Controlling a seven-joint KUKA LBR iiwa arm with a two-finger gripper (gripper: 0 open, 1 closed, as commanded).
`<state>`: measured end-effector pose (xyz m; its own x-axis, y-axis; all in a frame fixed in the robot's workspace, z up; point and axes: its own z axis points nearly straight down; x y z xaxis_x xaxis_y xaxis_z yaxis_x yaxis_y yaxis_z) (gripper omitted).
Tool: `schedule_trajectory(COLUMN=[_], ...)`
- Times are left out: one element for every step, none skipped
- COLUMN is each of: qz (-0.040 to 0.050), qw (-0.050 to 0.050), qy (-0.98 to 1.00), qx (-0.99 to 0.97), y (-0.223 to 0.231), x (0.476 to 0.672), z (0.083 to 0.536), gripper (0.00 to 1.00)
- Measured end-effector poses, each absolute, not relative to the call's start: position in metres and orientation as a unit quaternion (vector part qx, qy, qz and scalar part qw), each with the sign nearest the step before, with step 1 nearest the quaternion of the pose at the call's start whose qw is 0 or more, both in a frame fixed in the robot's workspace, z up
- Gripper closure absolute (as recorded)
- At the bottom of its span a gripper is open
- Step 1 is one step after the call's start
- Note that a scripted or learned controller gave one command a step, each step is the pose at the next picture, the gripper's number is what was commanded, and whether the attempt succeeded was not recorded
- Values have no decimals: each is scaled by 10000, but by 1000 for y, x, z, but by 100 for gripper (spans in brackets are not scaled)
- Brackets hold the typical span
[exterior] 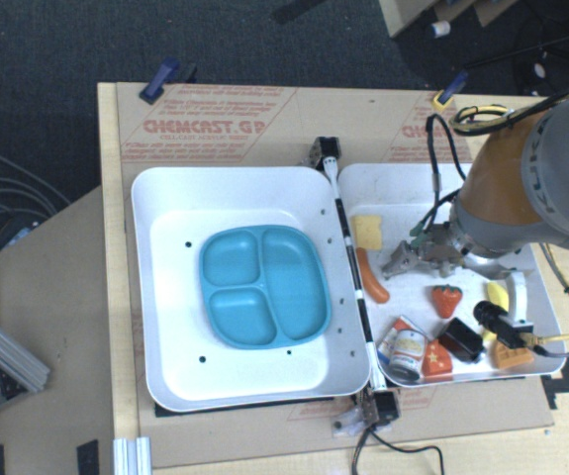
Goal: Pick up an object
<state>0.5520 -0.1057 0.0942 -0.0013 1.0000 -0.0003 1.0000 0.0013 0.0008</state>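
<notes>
My gripper (405, 258) is low in the right bin (393, 181), near its middle, and nothing shows held in it. An orange sausage-shaped piece (371, 277) lies just left of and below it, beside the bin's left wall. A pale yellow block (367, 231) sits above that piece. To the lower right of the gripper is a red strawberry (446, 299). A tin can (403, 349) lies on its side at the bin's front, with a red piece (437, 362) and a small black block (460, 339) next to it.
The left bin (165, 265) holds a blue divided plate (264, 285). A yellow banana-like piece (497, 293) and an orange block (512, 356) lie at the right bin's right front. The arm's orange-banded body (507, 181) hangs over the right bin's far right.
</notes>
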Motion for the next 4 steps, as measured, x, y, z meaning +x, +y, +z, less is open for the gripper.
schedule_trajectory(qz=[1,-6,-7,0], qw=[3,-5,-5,-4], qy=[7075,7071,7064,7064], qx=[7067,7071,7078,7078], y=[-96,-97,-140,-139], x=[614,527,483,483], z=[85,84,84,94], gripper=[0,0,0,100])
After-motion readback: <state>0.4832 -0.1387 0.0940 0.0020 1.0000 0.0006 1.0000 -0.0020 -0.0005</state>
